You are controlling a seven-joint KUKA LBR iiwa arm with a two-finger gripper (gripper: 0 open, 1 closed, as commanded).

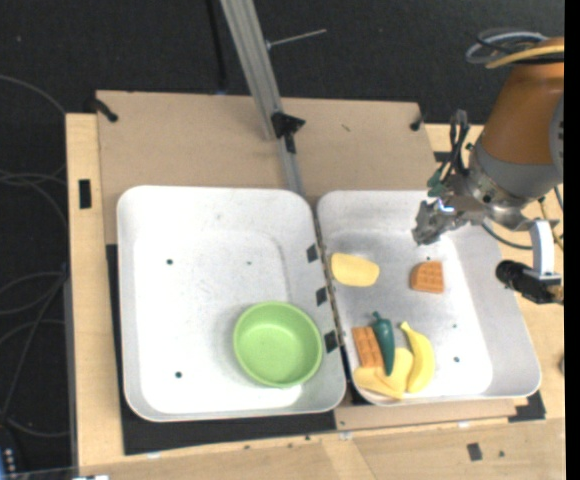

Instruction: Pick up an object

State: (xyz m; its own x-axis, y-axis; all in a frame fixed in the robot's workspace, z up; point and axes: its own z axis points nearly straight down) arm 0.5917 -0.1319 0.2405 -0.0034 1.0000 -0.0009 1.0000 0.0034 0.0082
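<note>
Two shallow white bins sit side by side on a tan board bench, matte plastic with a faint speckle and rounded corners. Near edge first: the left bin carries a lime-green bowl, round, smooth, glossy rim, sitting in its near right corner just beside the divider. The right bin has a cluster in its near left corner: a yellow banana, curved and smooth, lying against a dark green pepper with a tapered body; an orange ridged block touches the pepper on its left side, and a pale yellow piece lies under the pile at the bin's lip. Exact overlap inside that pile is hard to read.

Mid bin: a pale yellow oval lump, soft-looking, potato-like, sits near the divider. Well apart to its right lies a small orange wedge, textured face, roughly trapezoid.

Further back, the gripper hangs over the right bin's far half, just beyond the orange wedge, not touching it as far as I can see. Can't tell if the gripper is released or clenched: metal tip too small and blurred. Nothing visibly in its grasp. Above it, the grey wrist and the orange band, smooth rounded shell, with cables looped alongside.

Far side: a grey aluminium strut rises diagonally from the board's back.
</note>
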